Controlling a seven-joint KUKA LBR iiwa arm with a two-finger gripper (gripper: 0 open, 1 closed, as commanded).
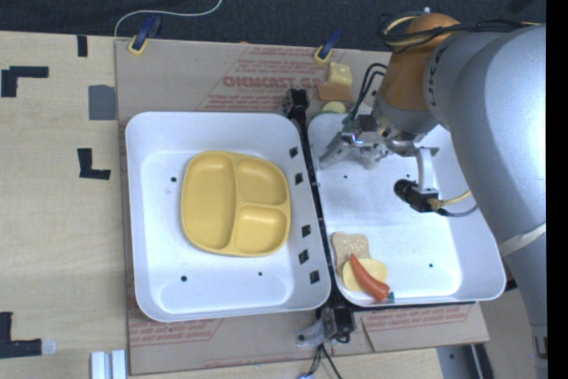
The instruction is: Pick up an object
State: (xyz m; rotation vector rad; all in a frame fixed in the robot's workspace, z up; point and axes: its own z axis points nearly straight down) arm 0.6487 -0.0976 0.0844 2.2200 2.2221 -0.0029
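Right bin (461, 275), fingers (333, 152) above, unreadable.

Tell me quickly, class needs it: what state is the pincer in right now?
Pincer: low over the far end of the right bin; open or closed cannot be told, and nothing is visibly held.

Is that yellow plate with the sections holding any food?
Empty. The yellow plate lies flat in the left bin, all compartments bare.
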